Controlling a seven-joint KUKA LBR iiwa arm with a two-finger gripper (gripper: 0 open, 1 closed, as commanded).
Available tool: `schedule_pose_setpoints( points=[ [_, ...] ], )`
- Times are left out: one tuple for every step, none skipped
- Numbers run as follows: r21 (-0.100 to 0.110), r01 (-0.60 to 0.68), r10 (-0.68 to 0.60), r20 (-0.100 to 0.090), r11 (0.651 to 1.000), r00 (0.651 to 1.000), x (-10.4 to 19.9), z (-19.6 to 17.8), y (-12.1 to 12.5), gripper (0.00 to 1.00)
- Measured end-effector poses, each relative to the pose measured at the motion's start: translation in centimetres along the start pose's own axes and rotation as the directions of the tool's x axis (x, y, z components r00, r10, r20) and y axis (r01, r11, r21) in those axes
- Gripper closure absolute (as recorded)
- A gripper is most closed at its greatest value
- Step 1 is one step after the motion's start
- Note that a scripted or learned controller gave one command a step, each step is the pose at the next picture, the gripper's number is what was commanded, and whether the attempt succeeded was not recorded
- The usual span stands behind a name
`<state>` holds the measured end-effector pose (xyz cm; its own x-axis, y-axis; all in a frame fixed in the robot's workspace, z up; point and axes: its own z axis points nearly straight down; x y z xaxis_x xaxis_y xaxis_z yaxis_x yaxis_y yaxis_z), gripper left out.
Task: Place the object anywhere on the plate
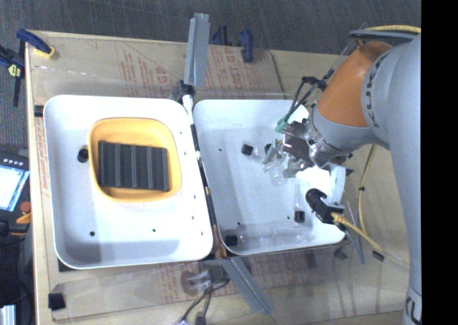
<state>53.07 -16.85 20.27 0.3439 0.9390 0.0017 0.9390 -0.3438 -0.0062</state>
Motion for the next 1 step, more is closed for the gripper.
schedule_pose_setpoints(
  points=[
    [-0.001, 0.034, -0.034, 0.002, 0.999, 0.999, 6.78, -1.19, 0.04, 1.00]
  ],
)
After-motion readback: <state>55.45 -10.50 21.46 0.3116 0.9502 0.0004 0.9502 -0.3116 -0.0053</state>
